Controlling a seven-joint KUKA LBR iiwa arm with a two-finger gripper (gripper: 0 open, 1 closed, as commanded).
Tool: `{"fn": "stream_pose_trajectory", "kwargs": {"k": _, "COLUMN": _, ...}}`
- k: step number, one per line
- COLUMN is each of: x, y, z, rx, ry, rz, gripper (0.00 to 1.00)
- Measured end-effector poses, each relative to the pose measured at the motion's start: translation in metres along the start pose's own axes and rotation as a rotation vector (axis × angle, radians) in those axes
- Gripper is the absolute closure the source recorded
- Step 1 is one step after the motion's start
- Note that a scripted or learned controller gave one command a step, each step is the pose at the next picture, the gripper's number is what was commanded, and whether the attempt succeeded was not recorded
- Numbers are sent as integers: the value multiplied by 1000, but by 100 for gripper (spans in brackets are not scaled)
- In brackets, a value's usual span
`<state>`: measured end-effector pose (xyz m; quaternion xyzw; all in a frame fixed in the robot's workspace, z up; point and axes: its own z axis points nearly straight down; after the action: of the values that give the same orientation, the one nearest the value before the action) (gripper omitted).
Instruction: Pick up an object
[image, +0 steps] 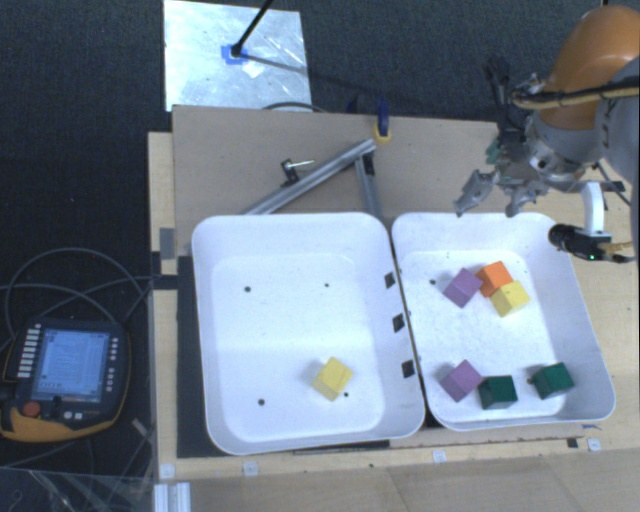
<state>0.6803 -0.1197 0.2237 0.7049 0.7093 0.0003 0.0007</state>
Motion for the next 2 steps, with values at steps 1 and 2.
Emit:
{"fn": "stream_pose_trajectory", "kwargs": {"k": 1, "x": 0, "y": 0, "z": 0, "rx": 0, "ry": -1, "rz": 0, "gripper": 0}}
{"fn": "stream_pose_trajectory", "kwargs": {"k": 2, "x": -3, "y": 3, "z": 61, "rx": 4, "ry": 0, "rz": 2, "gripper": 0}}
